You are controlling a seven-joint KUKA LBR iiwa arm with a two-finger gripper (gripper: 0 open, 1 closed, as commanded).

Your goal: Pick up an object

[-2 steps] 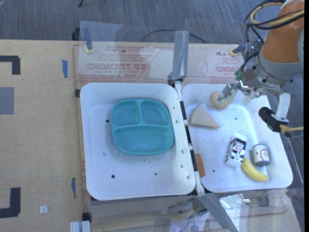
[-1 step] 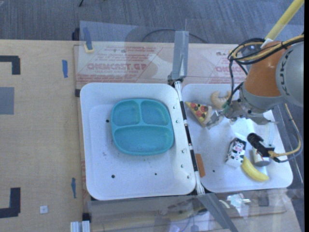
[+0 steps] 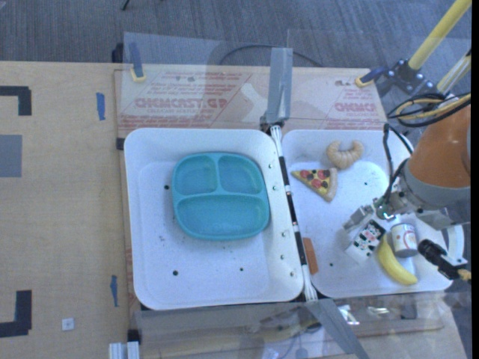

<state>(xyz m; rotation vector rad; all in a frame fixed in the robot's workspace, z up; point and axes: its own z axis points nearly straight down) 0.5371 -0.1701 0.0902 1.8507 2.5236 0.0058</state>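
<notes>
My gripper is low in the right bin, reaching in from the right under the orange band of the arm. It hangs directly over a small white box with black marks, touching or nearly touching its upper edge. A yellow banana lies just right of the box, and a small white can sits against the banana's top. A toy pizza slice and a croissant lie farther back in the same bin, apart from the gripper.
The left bin holds a teal divided plate. A raised divider runs between the two bins. Cables and a yellow pole stand at the back right behind the arm.
</notes>
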